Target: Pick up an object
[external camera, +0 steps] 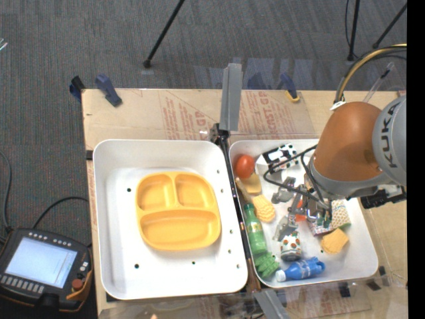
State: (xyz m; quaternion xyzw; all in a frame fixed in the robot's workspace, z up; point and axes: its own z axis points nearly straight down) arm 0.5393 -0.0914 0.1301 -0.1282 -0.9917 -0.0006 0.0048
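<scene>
Lowest in the camera view, at the desk's near left corner, a teach pendant (41, 266) with a lit screen is seen on the floor side. Behind it the left bin (109, 178) is set on the desk, and a yellow divided plate (178, 210) is held in it, lying flat near the middle.

The right bin (362, 258) is crowded. A red ball (245, 165) is found at its far left corner, a black-and-white toy (279, 155) just beside that, a pale yellow corn piece (264, 209) near the middle, a green bottle (254, 230) along the left wall, a blue bottle (302, 269) lying at the near edge, and an orange wedge (334, 241) towards the right.

The gripper (292, 221) is lowered over the middle of this bin, close above a small spotted toy (290, 246); contact cannot be made out. Whether the jaws are spread or closed cannot be told, and nothing is seen held between them.

No object is judged to be picked yet. For a sound grasp, one item with free space on both sides should be chosen, and the spotted toy seems the likeliest. The descent should be kept vertical so that the neighbouring bottles are not pushed aside.
</scene>
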